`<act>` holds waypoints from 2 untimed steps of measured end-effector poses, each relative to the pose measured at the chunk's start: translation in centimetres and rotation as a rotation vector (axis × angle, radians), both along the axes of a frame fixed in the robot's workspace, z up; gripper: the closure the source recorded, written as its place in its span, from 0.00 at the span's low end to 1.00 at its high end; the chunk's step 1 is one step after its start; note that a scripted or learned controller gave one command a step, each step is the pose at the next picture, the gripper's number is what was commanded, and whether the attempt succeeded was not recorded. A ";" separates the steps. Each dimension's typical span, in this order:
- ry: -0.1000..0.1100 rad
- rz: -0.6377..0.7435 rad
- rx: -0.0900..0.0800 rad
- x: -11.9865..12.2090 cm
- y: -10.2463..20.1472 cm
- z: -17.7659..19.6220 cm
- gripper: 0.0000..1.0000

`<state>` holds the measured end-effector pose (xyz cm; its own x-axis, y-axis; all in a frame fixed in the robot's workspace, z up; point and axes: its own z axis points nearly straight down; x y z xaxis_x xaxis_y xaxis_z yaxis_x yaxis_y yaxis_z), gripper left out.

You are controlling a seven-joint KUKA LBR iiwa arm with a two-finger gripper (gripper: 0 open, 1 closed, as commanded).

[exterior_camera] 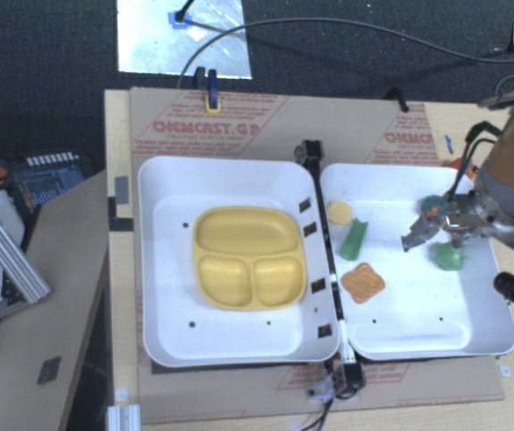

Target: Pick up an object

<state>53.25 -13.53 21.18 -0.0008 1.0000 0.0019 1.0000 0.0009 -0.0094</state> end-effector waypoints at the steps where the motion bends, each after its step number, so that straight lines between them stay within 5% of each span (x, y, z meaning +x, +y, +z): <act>1: -0.011 0.002 -0.002 0.3 0.0 0.5 0.00; 2: -0.007 0.000 -0.001 0.0 0.0 -3.7 0.00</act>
<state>53.28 -13.56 17.51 -0.0012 1.0000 0.0010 1.0000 0.0012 -0.0023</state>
